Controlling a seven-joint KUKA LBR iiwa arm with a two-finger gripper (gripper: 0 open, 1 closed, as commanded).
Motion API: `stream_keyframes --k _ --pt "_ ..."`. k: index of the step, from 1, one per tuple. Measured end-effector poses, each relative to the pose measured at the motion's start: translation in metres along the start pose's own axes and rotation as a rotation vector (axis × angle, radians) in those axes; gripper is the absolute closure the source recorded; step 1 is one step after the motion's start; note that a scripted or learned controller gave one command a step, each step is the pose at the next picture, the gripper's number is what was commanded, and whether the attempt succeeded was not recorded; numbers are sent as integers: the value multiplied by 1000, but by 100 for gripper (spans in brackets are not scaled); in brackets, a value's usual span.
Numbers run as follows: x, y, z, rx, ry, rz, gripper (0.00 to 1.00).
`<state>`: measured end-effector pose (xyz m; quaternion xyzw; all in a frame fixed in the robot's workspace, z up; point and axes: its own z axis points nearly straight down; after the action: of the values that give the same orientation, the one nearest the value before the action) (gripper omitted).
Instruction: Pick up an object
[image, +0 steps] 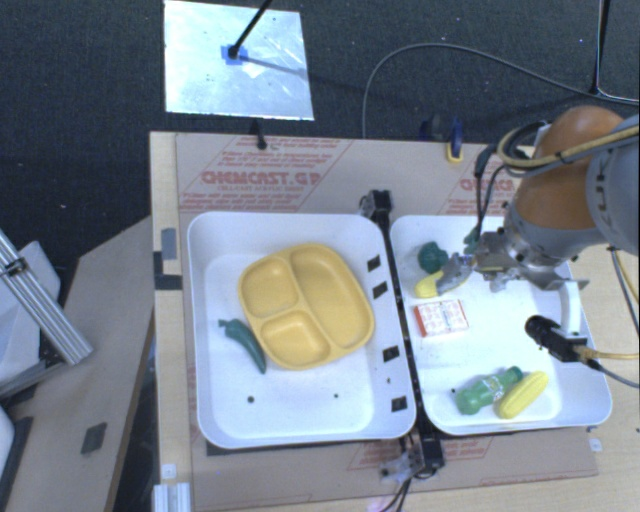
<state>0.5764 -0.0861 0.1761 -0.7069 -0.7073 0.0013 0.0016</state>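
While the arm (575, 175) reaches in over the right bin (590, 400), the tool (455, 272) hangs low near that bin's upper left corner, close to the black divider (395, 300) between the two bins. How far its tips stand apart is something I cannot tell at this size. Just beside the tool, toward the divider, lie a small yellow piece (428, 286) and, above it, a dark green piece (432, 256); they look close to or touching the tool, but nothing can be seen clamped in it. Just below the tool, on the bin floor, lies a flat red-and-white packet (441, 318), apart from the tool. Well below the tool, near the bin's lower rim, a green bottle (487, 390) lies beside a yellow corn-like piece (523, 394), the two touching or nearly so. Bare white floor lies between the packet and that pair, giving open room in the middle of the right bin. A black fitting (548, 335) with a yellow cable hangs over the bin's right side, and the arm's body hides the bin's upper right corner. Across the divider from the tool, the left bin (215, 400) holds a yellow divided tray (305, 305), with a dark green pepper (244, 342) against the tray's lower left edge. Both bins rest on the bench (280, 170).
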Motion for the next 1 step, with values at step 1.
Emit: stream_keyframes --k 1 --pt "0 8 58 -1 0 0 0"
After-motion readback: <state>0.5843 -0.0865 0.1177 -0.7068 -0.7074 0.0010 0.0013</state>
